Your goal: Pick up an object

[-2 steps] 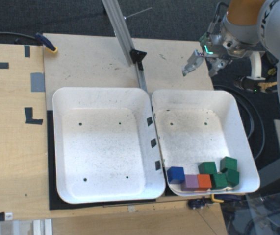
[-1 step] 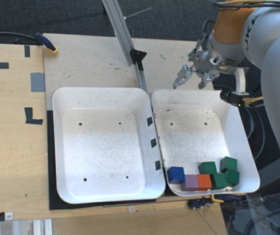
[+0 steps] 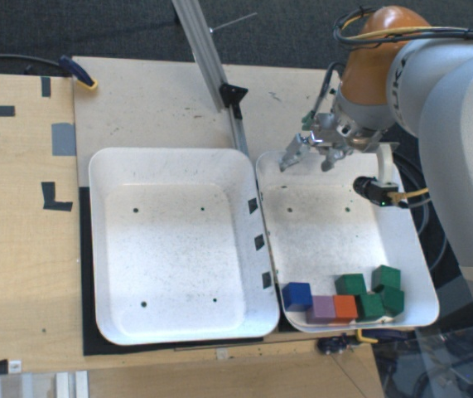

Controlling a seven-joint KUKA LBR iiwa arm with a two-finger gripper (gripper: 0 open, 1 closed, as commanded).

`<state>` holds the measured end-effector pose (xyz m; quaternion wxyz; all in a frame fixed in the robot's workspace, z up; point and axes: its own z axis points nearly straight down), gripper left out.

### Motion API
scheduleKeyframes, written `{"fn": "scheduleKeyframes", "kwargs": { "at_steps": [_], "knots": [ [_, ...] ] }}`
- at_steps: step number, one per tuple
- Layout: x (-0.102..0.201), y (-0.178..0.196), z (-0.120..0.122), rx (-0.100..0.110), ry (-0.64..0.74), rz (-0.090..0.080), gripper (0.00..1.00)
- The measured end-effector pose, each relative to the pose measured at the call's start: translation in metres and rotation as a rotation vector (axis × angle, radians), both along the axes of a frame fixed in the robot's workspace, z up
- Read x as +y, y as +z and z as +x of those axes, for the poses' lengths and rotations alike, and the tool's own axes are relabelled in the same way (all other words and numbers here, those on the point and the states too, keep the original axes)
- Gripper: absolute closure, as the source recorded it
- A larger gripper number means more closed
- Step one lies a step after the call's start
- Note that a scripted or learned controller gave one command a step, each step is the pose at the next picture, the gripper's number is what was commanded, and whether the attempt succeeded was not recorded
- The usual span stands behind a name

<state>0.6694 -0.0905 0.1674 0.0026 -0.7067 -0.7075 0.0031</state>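
From above, the claw (image 3: 308,160) hangs over the far rim of the right bin (image 3: 402,247), toward 12 o'clock of that bin, its two fingers spread apart with nothing between them. The blocks lie clustered at the bin's 6 o'clock edge: a blue block (image 3: 296,295), a purple block (image 3: 323,308) touching an orange block (image 3: 345,307), and several green blocks (image 3: 374,292) toward 5 o'clock. The left bin (image 3: 103,222) sits just beside it on the counter (image 3: 21,247).

blocks (image 3: 348,299) – in right bin (image 3: 402,247), near corner | gripper (image 3: 307,159) – above that bin's far edge
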Motion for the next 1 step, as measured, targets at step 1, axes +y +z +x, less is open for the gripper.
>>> {"fn": "scheduleKeyframes", "kwargs": {
  "at_steps": [1],
  "knots": [
    [-0.0025, -0.0581, 0.0073, 0.000, 0.001, 0.000, 0.00]
  ]
}}
